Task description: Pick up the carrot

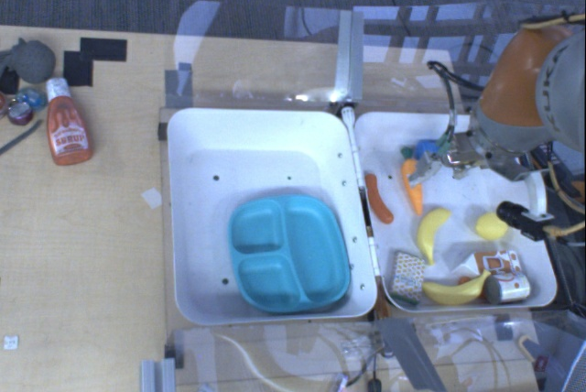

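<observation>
Two white bins (183,225), one blue plate (288,251), two bananas (432,233), one carrot (413,187), one lemon (492,226), one ketchup bottle (67,126)

Arm (526,97) low (claw (423,168) down)

Two shallow white plastic bins (197,198) sit on a pale wood-grain bench (82,271); a turquoise sectioned plastic tray (288,251) lies in the left bin. The right bin holds a small orange carrot (414,191), a red-orange sausage-shaped piece (378,200), yellow bananas (432,233) and a yellow lemon (492,226). An orange-red sauce bottle with a white cap (68,129) stands out on the bench, and the grey arm wears an orange band (513,79).
</observation>
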### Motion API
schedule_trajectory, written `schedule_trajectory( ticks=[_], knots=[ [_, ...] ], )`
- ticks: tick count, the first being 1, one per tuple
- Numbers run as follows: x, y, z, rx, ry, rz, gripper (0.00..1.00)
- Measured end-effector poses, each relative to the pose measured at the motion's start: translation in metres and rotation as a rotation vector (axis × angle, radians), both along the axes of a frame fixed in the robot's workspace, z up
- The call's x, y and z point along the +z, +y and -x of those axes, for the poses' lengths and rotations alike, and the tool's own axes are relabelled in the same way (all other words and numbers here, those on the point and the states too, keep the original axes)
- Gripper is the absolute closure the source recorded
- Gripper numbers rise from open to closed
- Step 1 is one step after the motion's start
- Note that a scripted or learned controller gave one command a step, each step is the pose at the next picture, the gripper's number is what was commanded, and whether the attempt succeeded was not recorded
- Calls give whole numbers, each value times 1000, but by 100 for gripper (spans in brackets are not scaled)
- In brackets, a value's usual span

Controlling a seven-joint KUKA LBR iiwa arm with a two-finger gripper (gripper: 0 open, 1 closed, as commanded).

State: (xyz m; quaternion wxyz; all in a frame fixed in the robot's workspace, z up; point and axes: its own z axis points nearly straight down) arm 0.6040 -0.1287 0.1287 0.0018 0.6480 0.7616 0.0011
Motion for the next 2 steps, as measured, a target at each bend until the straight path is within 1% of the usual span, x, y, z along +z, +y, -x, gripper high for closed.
schedule_trajectory(
  ticks=[1,2],
  knots=[
    [-39,16,3,331,-7,3,0],
    [-27,18,1,332,-15,2,100]
  ],
)
